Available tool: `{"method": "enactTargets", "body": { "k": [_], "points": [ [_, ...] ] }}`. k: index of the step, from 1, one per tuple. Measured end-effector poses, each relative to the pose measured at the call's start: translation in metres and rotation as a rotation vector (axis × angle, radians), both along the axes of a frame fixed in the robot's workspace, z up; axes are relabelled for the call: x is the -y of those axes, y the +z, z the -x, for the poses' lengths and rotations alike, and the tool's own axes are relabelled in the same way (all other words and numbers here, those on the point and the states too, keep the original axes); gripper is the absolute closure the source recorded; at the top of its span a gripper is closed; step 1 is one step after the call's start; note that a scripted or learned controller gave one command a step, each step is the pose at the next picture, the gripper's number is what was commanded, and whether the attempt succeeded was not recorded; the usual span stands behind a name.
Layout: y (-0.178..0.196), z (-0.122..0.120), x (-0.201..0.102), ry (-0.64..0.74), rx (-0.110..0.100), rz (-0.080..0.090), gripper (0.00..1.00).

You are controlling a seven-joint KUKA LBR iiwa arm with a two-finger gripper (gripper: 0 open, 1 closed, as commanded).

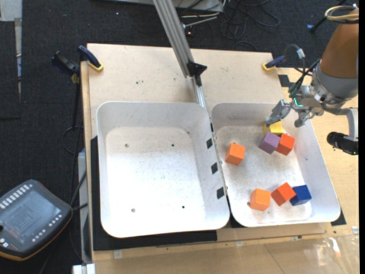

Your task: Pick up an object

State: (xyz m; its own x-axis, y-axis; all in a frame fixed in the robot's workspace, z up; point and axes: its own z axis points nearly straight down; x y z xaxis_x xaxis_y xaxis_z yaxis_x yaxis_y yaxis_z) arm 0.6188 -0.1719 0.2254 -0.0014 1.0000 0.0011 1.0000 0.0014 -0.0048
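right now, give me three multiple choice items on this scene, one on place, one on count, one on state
1. Which bin holds the blocks?
A. the left bin
B. the right bin
C. both bins

2. How many blocks are blue?
A. one
B. two
C. three

3. Where is the gripper?
A. over the left bin
B. outside both bins
C. at the right bin's far side, by the yellow block

Answers:
1 B: every block lies in the right bin.
2 A: a lone blue block sits at the near corner beside a red-orange block.
3 C: the gripper hangs just above the yellow block, next to the purple block.
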Motion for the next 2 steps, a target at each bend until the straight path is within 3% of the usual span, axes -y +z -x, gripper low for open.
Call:
{"method": "enactTargets", "body": {
  "k": [1,2],
  "points": [
    [0.003,-0.001,0.0,0.002,0.004,0.002,0.0],
    [-0.059,0.005,-0.005,-0.001,-0.002,0.0,0.0]
  ]
}}
